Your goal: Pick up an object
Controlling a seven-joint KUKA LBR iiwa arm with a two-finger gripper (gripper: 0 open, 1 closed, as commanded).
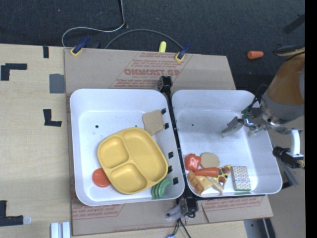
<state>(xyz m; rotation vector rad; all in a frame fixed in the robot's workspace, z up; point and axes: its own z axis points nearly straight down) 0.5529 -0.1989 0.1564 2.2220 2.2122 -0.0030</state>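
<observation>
My gripper [232, 127] reaches in from the right and hovers over the bare upper part of the right bin [208, 103]. Nothing shows in it. At that bin's front lie a red tomato [192, 161], a beige round cookie [210, 159], a red sausage [208, 172], a piece of bread [199, 184], a pizza slice [224, 175] and a small patterned box [240, 178]. These lie below and left of the gripper, apart from it.
The left bin [99, 103] holds a yellow divided plate [132, 160], a toast slice [153, 122], an orange-red piece [100, 178] and a green piece [161, 187]. A black divider [170, 123] runs between the bins. An orange object [255, 54] lies on the dark floor beyond.
</observation>
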